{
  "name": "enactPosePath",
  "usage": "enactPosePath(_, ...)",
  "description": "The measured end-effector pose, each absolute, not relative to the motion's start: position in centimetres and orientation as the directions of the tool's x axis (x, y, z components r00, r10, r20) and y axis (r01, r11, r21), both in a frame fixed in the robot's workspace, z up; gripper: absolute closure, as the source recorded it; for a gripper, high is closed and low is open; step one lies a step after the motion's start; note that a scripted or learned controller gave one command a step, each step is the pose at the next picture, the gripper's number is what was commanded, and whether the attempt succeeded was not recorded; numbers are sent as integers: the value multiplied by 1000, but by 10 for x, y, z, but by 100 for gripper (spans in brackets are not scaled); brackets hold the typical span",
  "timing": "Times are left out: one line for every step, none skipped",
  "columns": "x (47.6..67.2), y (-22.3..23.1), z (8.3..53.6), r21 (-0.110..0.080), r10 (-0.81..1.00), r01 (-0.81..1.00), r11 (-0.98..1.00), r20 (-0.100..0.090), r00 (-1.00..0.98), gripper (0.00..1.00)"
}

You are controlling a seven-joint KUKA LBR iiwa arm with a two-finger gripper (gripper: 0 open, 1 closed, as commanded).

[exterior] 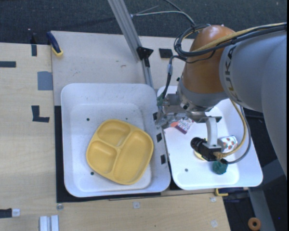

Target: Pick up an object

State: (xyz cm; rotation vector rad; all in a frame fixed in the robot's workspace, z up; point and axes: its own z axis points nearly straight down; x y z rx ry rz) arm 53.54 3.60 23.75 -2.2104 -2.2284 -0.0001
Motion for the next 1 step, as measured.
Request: enactPosePath(536, 92, 232, -3, 1000, 1000, 8, 1, -8, 100)
